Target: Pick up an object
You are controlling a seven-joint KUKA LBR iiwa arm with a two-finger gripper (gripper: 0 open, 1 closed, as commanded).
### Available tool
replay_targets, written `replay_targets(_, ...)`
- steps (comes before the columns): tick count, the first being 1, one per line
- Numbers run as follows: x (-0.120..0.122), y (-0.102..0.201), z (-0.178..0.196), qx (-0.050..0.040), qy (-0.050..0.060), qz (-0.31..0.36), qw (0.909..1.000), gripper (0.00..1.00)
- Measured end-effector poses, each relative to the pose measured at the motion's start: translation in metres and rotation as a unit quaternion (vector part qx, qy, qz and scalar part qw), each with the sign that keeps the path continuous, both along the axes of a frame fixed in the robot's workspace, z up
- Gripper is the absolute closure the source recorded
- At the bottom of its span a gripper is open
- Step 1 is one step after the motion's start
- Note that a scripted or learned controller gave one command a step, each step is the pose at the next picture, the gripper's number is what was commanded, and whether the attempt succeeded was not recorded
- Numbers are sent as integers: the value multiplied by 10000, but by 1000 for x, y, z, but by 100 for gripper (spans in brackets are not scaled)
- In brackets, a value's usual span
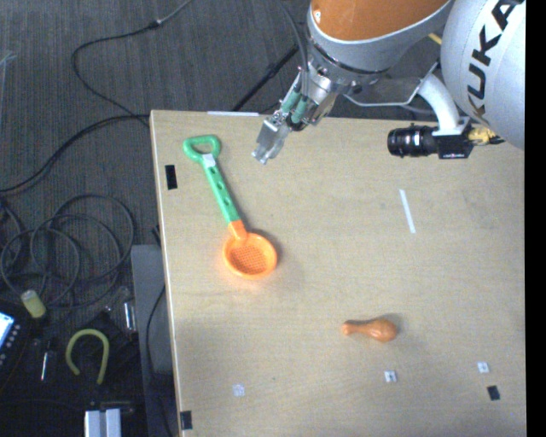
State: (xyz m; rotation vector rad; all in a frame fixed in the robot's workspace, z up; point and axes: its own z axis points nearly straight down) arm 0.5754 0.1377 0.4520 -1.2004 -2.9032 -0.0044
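Observation:
A toy sieve spoon with a green handle (219,189) and a round orange bowl (250,255) lies on the tan surface (341,256), left of centre, its handle pointing to the far left. A small orange drumstick-shaped toy (372,329) lies nearer the front, right of centre. My gripper (268,147) hangs at the far edge, just right of the spoon's green handle loop and above the surface. Nothing is seen held in it. The arm's orange band (375,17) and grey body rise behind it.
A thin white strip (408,211) lies at the right of the surface. A black cylinder (426,141) juts in from the arm's side at the upper right. Cables and tools (77,256) lie on the floor beyond the surface's left edge (162,256).

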Motion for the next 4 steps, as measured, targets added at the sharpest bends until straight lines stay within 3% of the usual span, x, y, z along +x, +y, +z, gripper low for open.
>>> replay_targets(1,1,0,9,4,-3,-1,10000,100)
replay_targets(2,-14,64,-18,-15,9,-144,9999,100)
replay_targets(4,-13,67,0,-6,13,-131,9999,100)
